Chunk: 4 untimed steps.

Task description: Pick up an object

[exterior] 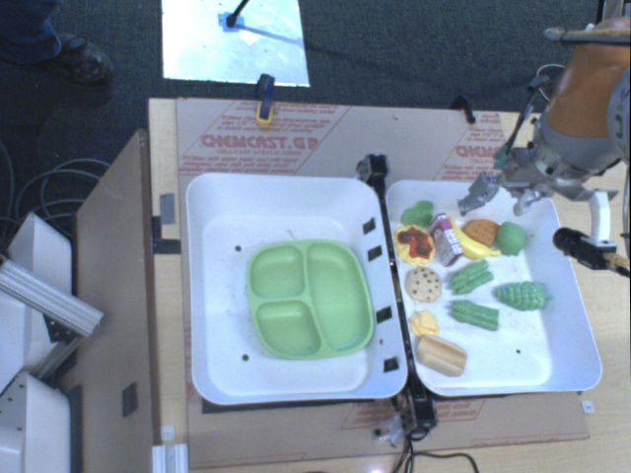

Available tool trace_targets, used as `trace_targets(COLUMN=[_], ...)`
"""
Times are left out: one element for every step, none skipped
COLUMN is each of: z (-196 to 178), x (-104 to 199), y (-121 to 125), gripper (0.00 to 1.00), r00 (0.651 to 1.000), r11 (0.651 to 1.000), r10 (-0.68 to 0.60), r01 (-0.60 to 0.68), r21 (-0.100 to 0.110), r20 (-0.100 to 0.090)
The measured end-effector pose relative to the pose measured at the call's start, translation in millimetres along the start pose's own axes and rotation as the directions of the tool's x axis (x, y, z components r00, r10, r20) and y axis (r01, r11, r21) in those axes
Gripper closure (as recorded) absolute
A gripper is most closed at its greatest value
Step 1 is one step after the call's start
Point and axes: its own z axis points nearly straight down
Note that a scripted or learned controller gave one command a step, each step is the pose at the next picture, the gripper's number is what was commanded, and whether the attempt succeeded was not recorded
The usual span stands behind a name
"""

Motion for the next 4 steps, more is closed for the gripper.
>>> trace_targets(z=[128.5, -142.0, 30.9, 126.5], x=[21.9, 59.8, 20.3, -3.4], y=[-116.6, -132.1, -131.1, -142.5], gripper=[0.0, 0.0, 0.0, 0.0], r00=[1.0, 1.0, 1.0, 1.0], r11=[1.0, 1.0, 1.0, 1.0], r10=[0.005, -0.004, 0.007, 0.005], r01=[-0.005, 0.004, -0.007, -0.005], r21=[0.008, -0.02, 0.015, 0.0], r20=[-0.003, 0.001, -0.001, 0.001])
